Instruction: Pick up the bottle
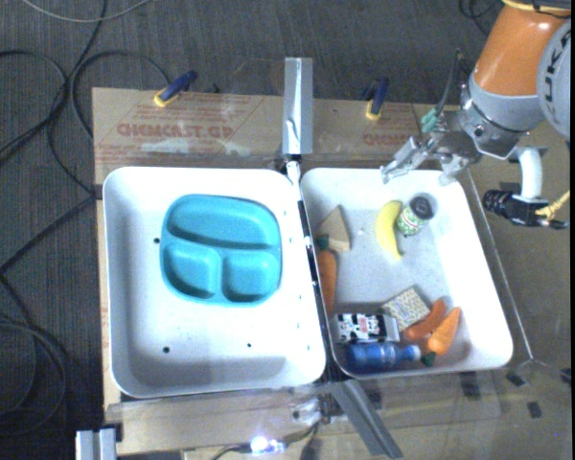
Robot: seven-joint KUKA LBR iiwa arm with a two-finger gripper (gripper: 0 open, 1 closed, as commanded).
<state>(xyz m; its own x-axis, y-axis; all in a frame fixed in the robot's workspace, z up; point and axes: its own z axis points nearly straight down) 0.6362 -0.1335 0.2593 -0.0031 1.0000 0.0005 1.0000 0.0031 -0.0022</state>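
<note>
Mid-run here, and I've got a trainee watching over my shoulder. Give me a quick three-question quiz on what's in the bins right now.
1. True or false: the blue bottle lies on its side at the near edge of the right bin.
2. Which bin holds the blue divided tray? A) left B) right
3. Fill in: the pincer hovers over the far edge of the right bin, close to the yellow ______.

Key: 1 true; 2 A; 3 banana.
</note>
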